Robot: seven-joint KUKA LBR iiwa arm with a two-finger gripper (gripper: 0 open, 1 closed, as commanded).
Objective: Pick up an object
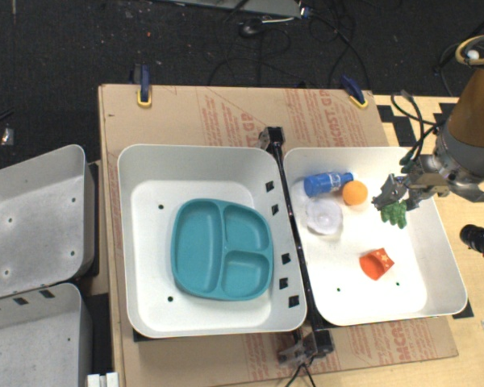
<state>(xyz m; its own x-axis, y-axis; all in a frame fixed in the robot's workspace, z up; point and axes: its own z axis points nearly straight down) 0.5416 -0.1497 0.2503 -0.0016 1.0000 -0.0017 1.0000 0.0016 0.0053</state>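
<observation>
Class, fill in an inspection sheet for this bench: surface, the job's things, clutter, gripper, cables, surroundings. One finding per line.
Surface: cardboard-covered bench bearing a left bin and a right bin.
Job's things: in the right bin, a blue bottle, orange ball, clear cup, red block, green toy; a teal divided plate in the left bin.
Clutter: nothing seen.
Gripper: gripper right above the green toy.
Cables: black cables beside the arm.
Surroundings: dark floor; white trays at left.

Grey arm, orange band, black cables
</observation>
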